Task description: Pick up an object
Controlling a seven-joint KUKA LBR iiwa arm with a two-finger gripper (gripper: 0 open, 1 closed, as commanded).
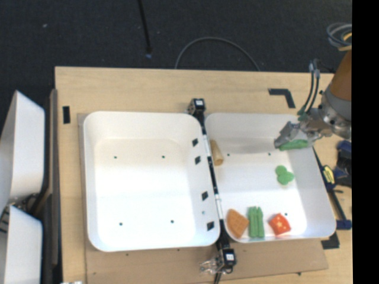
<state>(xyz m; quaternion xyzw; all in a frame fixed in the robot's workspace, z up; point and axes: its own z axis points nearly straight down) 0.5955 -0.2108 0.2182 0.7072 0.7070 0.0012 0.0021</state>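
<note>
Fingers: my gripper (291, 138) hangs over the far right side of the right bin (249, 123), and a flat green piece (294, 145) sits at its tip; I cannot tell whether the fingers are spread, pressed together or pinching it.
Green piece: it lies at the fingers' tip near the bin's right wall, and I cannot tell whether it is lifted or resting on the floor of the bin.
Other candidates: a green lump (285, 175) lies just below the gripper; along the near wall sit an orange wedge (237, 223), a green ridged bar (256, 222) and a red block (279, 224); a tan piece (217, 152) leans at the divider.
Left bin (142, 123): nothing to pick there.
Step in hand: I judge this the grasp itself.
Next move: a straight lift, then I would check the piece comes up.
Writing: none I can read on the bins, the surface (118, 81) or the objects.
</note>
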